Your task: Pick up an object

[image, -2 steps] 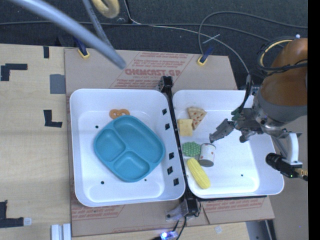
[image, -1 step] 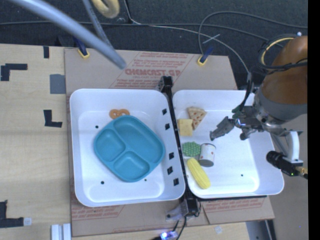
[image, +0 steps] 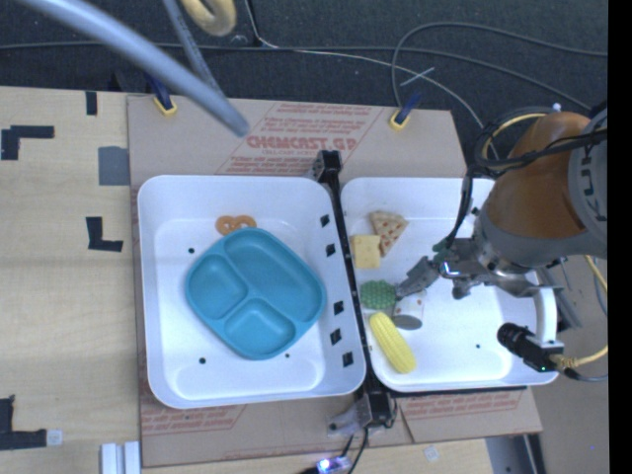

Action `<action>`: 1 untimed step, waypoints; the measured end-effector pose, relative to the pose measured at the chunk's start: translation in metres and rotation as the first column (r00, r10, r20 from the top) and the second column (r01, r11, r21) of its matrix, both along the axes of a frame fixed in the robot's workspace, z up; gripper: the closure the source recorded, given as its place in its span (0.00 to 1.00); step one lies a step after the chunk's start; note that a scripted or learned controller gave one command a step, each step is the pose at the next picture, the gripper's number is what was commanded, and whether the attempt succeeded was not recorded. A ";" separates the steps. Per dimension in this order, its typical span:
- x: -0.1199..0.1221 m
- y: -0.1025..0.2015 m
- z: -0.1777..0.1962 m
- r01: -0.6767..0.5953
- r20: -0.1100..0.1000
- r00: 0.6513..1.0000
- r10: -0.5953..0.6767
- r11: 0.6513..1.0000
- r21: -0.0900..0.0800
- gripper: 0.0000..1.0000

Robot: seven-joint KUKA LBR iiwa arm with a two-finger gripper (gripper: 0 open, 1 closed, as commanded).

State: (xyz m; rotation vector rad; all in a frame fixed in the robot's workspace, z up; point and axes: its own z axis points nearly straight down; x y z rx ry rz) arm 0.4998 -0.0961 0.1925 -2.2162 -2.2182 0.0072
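One smooth blue three-compartment tray; ridged yellow corn

One fixed camera above the bench, angled down, both white bins in frame — distance probably moderate

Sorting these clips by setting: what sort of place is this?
Probably a robotics lab bench: two white bins clamped on cardboard, toy food like a corn cob, loose cables, and the arm's tool.

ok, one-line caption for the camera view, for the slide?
Gripper low in the right bin beside broccoli and corn; blue tray in the left bin.
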 end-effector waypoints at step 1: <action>-0.002 -0.009 -0.058 0.001 0.000 1.000 -0.001 1.000 0.000 0.00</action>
